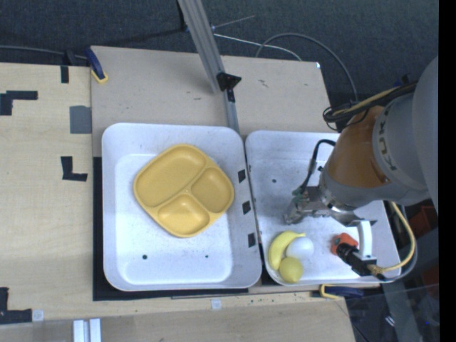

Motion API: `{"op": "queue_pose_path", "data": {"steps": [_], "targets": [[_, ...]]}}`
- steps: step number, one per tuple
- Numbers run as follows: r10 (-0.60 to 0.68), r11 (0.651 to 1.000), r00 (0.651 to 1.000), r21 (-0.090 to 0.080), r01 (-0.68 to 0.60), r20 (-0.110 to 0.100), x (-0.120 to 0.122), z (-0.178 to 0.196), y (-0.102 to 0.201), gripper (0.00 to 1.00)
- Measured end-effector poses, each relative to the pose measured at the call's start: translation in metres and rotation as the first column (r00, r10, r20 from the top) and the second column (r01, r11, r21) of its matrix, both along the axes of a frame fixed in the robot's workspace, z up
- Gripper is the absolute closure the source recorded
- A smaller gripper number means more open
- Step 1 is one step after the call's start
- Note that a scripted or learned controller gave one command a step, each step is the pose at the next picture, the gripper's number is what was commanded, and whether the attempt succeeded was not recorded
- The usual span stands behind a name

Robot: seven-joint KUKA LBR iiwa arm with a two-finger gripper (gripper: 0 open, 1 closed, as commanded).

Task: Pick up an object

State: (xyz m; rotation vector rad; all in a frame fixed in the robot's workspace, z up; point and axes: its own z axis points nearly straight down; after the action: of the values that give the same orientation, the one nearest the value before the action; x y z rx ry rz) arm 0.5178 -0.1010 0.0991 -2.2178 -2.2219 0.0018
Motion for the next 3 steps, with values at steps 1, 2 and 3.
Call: {"op": "queue_pose_path", "data": {"steps": [1, 2, 3], "targets": [[0.001, 1.0, 1.0, -0.001, -0.001, 0.006, 0.009, 0.058, 0.005, 1.0], [0.0, 1.0, 1.0, -0.001, 0.0, 0.005, 0.01, 0.107, 0.006, 1.0], [0.004, 1.0, 1.0, 0.001, -0.004, -0.001, 0.003, 0.1, 0.056, 1.0]]}}
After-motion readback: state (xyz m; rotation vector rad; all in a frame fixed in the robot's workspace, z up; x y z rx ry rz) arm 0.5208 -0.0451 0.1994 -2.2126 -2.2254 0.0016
